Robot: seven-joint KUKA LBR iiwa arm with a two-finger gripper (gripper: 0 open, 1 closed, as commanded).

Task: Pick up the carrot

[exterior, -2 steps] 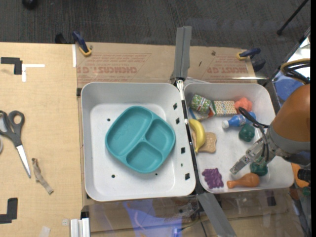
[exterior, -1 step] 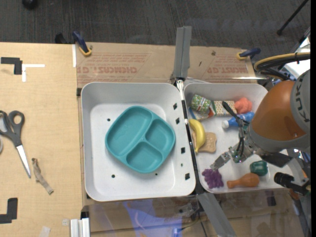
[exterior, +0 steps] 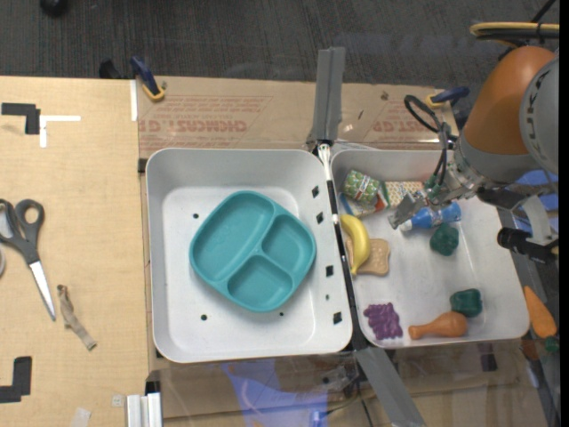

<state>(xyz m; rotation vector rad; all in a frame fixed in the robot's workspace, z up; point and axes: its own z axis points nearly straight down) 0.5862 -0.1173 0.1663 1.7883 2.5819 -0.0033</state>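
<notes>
Since the carrot (exterior: 439, 326) is sitting untouched at the near edge of the right bin (exterior: 418, 287), nothing's picked yet; my claw (exterior: 411, 213) hangs well apart, jaws narrow, holding nothing.

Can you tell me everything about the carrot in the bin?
The carrot is a small orange toy, plastic by the look of it, fat at one end and thin at the other. It lies flat near the front edge of the right bin, its thin tip pointing at the purple grapes and its fat end close under a dark green toy. The gripper is farther back in the bin, not touching the carrot.
</notes>
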